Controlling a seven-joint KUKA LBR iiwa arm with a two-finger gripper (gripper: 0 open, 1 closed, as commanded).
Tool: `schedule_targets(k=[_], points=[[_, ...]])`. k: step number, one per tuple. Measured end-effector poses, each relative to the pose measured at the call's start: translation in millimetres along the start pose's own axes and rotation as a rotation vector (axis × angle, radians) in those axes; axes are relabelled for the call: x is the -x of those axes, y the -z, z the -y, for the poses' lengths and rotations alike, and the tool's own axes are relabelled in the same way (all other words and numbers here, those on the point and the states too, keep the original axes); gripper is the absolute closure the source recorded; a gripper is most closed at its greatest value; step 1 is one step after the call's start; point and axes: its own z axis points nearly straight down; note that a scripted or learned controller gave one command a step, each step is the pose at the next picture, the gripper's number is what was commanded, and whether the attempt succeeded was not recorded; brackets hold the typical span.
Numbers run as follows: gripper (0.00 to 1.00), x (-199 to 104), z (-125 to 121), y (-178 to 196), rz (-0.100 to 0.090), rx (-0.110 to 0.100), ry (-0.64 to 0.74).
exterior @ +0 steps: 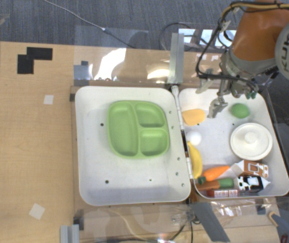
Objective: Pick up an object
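Observation:
My gripper (226,101) hangs over the far part of the right bin (278,151), open, with nothing between its fingers. Just left of it lies a yellow-orange lump (194,116), and just right of it a green rounded object (240,110). Nearer the front sit a white round bowl (251,139), a small white ball (194,137), a banana (196,158) and a carrot (216,173). A cow-patterned carton (250,183) and a brown-and-white carton (256,168) lie in the front right corner.
The left bin (91,151) holds a green divided plate (136,129). A ridge (182,135) separates the two bins. A metal post (176,54) stands behind the bins. Cables loop around the arm's orange wrist band (255,32).

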Motion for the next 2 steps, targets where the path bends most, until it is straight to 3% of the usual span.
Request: schedule_targets(k=[1,2], points=[[0.0,-17,14,-89,0.0,-0.001,0.134],[0.0,-93,3,-98,-0.002,-0.001,0.198]])
